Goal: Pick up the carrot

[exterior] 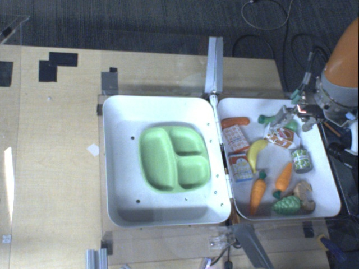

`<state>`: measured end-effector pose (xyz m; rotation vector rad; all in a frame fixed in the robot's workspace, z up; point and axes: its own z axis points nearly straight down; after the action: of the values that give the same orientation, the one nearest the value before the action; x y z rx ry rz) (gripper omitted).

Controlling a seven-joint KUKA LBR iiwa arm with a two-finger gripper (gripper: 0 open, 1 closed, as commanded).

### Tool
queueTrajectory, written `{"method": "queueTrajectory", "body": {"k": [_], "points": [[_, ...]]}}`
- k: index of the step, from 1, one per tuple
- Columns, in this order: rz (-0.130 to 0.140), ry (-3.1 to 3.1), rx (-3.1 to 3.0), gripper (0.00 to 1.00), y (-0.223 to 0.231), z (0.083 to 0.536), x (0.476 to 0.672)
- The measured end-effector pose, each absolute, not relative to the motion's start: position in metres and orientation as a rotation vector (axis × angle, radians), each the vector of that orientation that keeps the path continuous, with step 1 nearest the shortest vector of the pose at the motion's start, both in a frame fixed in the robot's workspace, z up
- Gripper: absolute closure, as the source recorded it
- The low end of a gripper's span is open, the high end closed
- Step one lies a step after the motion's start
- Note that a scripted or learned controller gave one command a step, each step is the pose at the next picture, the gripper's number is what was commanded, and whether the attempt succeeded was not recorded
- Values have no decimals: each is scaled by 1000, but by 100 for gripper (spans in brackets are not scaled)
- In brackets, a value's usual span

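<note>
Two shallow white bins side by side, smooth plastic with rounded corners. In the left bin (118,167), a glossy green divided tray (175,157), three soft-edged compartments. In the right bin (331,198), a clutter of small toy foods: curved yellow banana (256,153), two tapered orange carrots, one (257,191) near the front wall, the other carrot (284,176) just right of it, knobbly green piece (287,204). Reaching in from the right, grey arm with orange band, gripper (293,116) low over the bin's far right corner, well apart from both carrots. Finger spread: cannot tell.
</note>
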<state>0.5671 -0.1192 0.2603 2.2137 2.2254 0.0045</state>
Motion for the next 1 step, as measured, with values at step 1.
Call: {"method": "queueTrajectory", "body": {"k": [1], "points": [[3, 2160, 2277, 0, -205, 151, 532]]}}
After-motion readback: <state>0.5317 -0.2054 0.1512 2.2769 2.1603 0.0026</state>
